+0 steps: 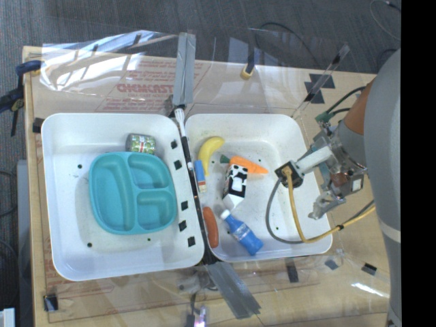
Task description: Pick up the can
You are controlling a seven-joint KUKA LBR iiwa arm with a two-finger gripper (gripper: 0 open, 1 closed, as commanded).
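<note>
The can (139, 142) is small, with a green and white label, and lies on its side in the left bin (61, 182) near the back wall. It sits just behind the teal divided tray (133, 192). My gripper (323, 206) hangs over the right rim of the right bin (293, 131), far to the right of the can and with nothing seen in it.
The right bin holds a banana (210, 149), a carrot (246, 165), a black-and-white carton (236, 182), a blue bottle (242, 234), a red sausage (211, 227) and a slim tube (200, 176) along the divider. A yellow cable loops over its right half.
</note>
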